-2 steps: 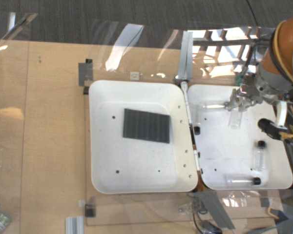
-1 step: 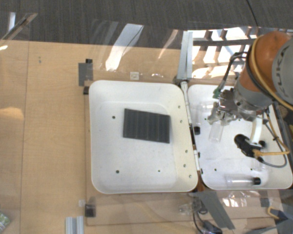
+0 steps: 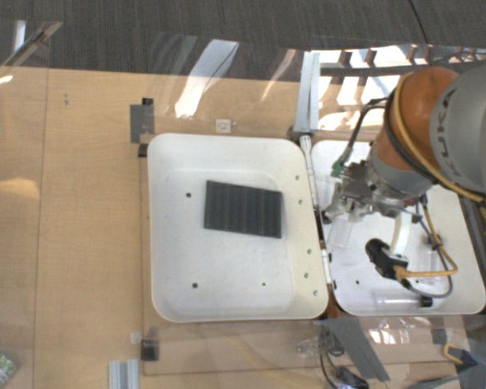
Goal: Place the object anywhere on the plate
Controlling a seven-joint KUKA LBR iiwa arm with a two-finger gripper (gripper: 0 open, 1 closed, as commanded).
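**Arm over right bin, plate waiting**

The arm (image 3: 437,128) hangs over the right bin (image 3: 462,298). In the left bin (image 3: 170,290) the dark ribbed plate (image 3: 243,209) lies flat. The gripper (image 3: 344,205) points down near the bins' shared wall; open or closed, I cannot tell. The object is hidden, probably beneath the wrist, so likely small and light; grip across its narrow middle.

Robotics lab: arm (image 3: 458,128) over white bins (image 3: 227,294), wooden bench (image 3: 65,258), grey carpet (image 3: 186,6).
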